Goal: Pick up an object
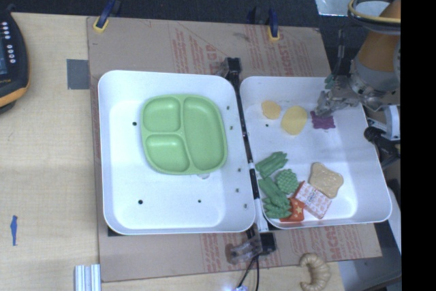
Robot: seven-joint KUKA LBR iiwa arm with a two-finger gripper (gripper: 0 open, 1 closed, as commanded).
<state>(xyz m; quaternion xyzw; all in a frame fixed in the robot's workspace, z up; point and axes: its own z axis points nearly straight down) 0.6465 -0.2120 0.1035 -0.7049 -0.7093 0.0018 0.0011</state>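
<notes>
Gripper poised over purple toy; finger state cannot be told. Toy judged light, small, best pinched across its middle.

One fixed camera looks down at a slant from above the bench, far enough back to take in both white bins (side by side), arm entering from right.

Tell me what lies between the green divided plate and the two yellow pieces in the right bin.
In the camera view, the green divided plate and the yellow pieces are separated by the bins' adjoining rims and bare white floor.
</notes>
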